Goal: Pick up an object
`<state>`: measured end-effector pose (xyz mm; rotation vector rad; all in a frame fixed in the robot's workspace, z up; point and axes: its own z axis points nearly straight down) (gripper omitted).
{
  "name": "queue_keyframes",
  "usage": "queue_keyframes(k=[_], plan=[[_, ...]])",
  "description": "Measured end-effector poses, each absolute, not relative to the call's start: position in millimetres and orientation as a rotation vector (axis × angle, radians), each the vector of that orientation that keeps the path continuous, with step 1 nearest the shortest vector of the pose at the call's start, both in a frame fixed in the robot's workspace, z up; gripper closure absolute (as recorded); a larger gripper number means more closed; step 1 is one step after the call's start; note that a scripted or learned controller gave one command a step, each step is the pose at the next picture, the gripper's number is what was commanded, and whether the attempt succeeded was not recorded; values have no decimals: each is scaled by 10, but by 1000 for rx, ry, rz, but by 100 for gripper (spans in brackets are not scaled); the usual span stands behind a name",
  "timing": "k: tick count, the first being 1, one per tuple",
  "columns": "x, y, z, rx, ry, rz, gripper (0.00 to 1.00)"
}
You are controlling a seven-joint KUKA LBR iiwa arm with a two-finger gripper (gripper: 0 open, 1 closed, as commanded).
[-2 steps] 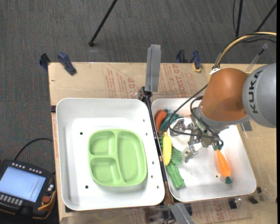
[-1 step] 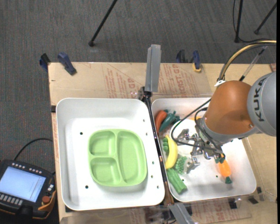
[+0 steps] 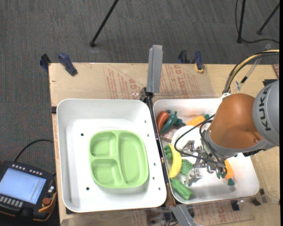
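1 banana (image 3: 175, 161) | long axis near vertical in right bin (image 3: 247, 188) | tool (image 3: 198, 166) grip: cannot tell

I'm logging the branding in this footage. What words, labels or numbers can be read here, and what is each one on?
"KUK": grey letters running down the robot arm, cut off at the picture's edge.
Red print on the cardboard sheet under the bins: reversed and faint, too blurred to read.
Screen of the teach pendant: glowing, with nothing legible.
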<state>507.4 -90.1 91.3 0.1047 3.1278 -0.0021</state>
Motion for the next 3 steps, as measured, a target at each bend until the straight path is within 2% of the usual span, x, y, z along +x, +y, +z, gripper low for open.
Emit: queue_keyframes(k=[1,2,3], plan=[[5017,-843,909,157,3127,-2,0],[5999,-1759,1988,219,3119,-5,0],[5201,-2071,842,514,3106,4,0]])
